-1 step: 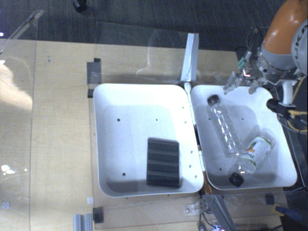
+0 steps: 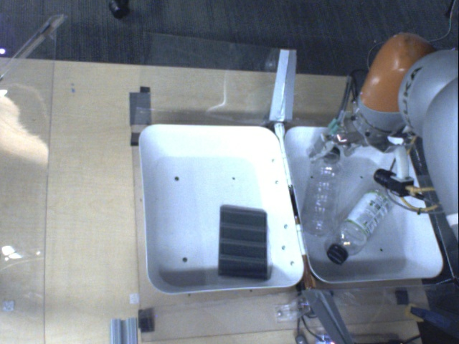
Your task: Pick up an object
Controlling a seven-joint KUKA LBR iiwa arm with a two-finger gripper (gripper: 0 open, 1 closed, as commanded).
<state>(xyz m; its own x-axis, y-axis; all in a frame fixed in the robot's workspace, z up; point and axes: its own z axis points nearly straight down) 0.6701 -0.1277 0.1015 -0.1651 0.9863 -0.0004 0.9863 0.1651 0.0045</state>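
Black ridged pad [image 2: 243, 241] lies in the left bin [image 2: 161, 156]. Two clear bottles [image 2: 323, 192] [image 2: 362, 224] lie in the right bin [image 2: 423, 260]. Over the taller bottle's top sits the claw [image 2: 336, 140]; its grip is unclear.

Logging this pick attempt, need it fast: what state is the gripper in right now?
Gripper: cannot be told; it sits low in the right bin at the top of a clear plastic bottle.

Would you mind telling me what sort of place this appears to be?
Probably a robotics lab: a grey arm reaches over two white bins on a wooden bench, with clear plastic bottles as grasping items.
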